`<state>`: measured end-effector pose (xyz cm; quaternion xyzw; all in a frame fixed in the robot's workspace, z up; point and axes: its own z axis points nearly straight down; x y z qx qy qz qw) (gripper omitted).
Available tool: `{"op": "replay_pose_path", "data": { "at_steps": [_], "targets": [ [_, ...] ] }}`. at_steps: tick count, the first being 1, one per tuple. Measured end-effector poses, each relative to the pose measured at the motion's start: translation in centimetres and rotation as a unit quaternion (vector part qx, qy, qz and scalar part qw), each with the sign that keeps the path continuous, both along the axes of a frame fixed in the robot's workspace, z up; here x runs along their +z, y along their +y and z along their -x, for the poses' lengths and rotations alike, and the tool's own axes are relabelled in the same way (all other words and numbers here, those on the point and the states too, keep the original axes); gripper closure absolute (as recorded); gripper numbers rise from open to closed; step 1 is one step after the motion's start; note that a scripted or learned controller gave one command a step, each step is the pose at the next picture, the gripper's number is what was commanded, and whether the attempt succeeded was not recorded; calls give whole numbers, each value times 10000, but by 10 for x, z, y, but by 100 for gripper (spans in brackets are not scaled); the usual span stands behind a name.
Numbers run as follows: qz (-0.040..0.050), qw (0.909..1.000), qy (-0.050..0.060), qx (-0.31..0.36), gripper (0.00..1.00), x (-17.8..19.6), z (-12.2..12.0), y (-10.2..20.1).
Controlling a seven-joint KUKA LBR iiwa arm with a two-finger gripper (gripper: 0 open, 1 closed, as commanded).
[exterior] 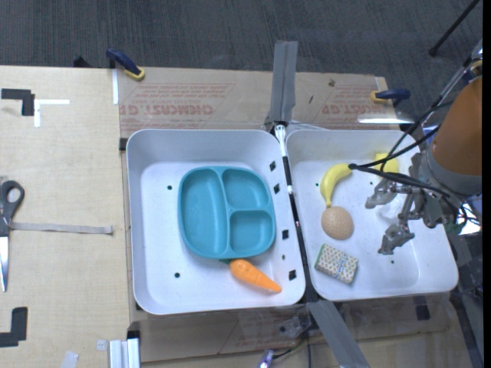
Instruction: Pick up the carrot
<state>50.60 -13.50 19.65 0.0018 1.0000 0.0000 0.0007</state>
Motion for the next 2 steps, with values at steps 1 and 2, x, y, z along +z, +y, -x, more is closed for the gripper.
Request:
{"op": "replay_pose_path", "data": {
  "at_steps": [1, 2],
  "targets": [
    [1, 10000, -8, -37, 0, -104, 24, 32],
    [3, 9965, -18, -834, 0, -104, 27, -54]
  ]
}}
